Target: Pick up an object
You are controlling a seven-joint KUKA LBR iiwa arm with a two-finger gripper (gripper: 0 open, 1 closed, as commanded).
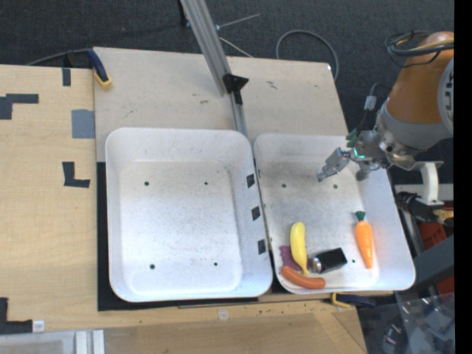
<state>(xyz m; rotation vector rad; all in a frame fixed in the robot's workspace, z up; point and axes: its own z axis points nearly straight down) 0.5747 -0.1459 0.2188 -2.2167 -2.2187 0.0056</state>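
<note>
Well below end effector [345,165]: carrot [364,243]

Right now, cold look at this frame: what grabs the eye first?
The bright toys bunched in the right bin's near corner: a yellow banana, an orange carrot to its right, a red sausage and a small black block below them. Next, the arm's orange band at the right edge, with the gripper above that bin's far half, away from the toys.

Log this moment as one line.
gripper: open, holding nothing | above right bin | banana, carrot untouched
</note>
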